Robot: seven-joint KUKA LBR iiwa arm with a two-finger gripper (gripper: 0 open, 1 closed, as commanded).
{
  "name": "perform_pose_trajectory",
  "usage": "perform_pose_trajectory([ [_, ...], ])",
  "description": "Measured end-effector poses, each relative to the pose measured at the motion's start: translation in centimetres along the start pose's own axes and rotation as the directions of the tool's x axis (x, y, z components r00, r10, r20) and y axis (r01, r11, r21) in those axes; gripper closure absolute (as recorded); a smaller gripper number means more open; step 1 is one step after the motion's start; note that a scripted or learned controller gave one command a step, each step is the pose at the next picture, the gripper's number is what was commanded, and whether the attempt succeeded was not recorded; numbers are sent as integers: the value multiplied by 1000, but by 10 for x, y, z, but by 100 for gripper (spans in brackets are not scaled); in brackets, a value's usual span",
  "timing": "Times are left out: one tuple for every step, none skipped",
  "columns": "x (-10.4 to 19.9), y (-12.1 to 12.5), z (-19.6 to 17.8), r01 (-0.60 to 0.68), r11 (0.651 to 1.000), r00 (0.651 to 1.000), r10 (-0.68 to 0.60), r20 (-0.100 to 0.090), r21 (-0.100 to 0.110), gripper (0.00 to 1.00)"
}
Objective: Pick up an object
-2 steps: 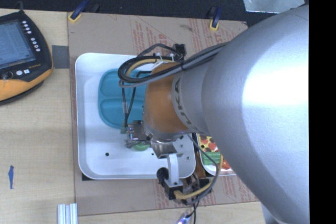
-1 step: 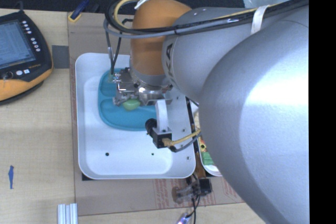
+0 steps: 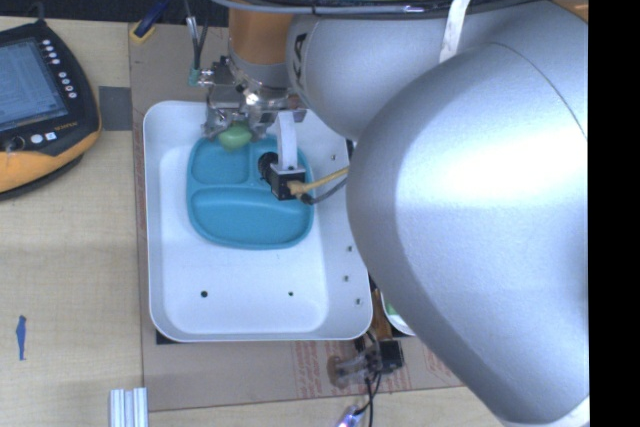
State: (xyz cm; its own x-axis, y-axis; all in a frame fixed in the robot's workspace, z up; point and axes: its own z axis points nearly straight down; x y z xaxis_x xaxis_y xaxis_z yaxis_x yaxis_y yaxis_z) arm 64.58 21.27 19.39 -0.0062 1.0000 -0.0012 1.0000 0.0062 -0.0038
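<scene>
A small pale green rounded object (image 3: 235, 137) sits at the far rim of a blue divided plate (image 3: 250, 210) in the left white bin (image 3: 170, 245). My gripper (image 3: 236, 127) reaches down over the far end of that bin. Its metal fingers (image 3: 216, 121) stand on either side of the green object and close against it. The orange wrist band and grey arm hang above, hiding the bin's far right part.
The bulky grey arm covers the right bin and most of the right side. A tablet-style pendant with an orange edge (image 3: 40, 105) lies on the bench to the left. The near half of the left bin shows bare white floor (image 3: 240, 300).
</scene>
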Motion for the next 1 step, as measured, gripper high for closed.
perform_pose_trajectory([
  [0,0,0,1,1000,1000,-1,0,1,0],
])
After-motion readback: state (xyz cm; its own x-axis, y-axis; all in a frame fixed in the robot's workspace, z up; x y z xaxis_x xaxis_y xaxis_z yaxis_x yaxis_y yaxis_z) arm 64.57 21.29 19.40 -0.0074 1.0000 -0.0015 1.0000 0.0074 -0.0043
